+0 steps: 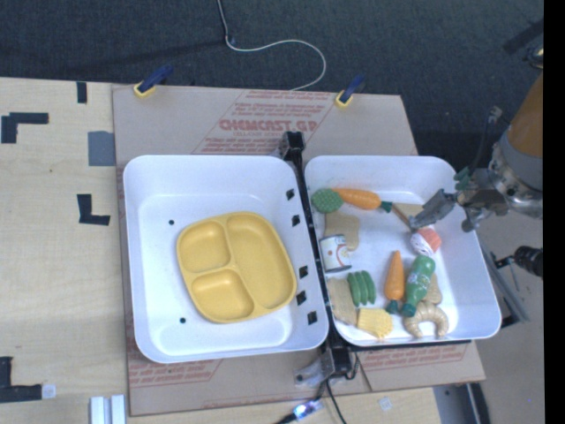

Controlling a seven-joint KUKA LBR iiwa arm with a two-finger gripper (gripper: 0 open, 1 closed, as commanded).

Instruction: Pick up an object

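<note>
The gripper [452, 208] hangs at the far right rim of the right bin [472, 268], and from this slanted view I cannot tell whether it is open or closed; nothing is visibly caught in it, so the pick looks not yet made. The candidate objects lie just below and to the left of it: a small red and white piece [426, 239] sits almost under the gripper tip, a green bottle [418, 283] lies just beyond that, touching an orange carrot [395, 276] beside it, and a tan curved piece [427, 320] rests further down by the bin's near wall. Further left of the gripper lie a long carrot with a green top [353, 199], a green pepper-like toy [360, 286], a yellow corn piece [374, 322] and a small white can [334, 253]. The main risk, as I judge it, is crowding: the bottle, carrot and tan piece press together, so a descent there could land on two things at once or nudge them apart without a grip. The red and white piece is small and rounded and may squirt out sideways. Working so near the bin wall, the gripper could also clip the rim. The left bin [154, 193], far left of the gripper, holds a yellow divided plate [235, 266], well clear of any trouble.
</note>
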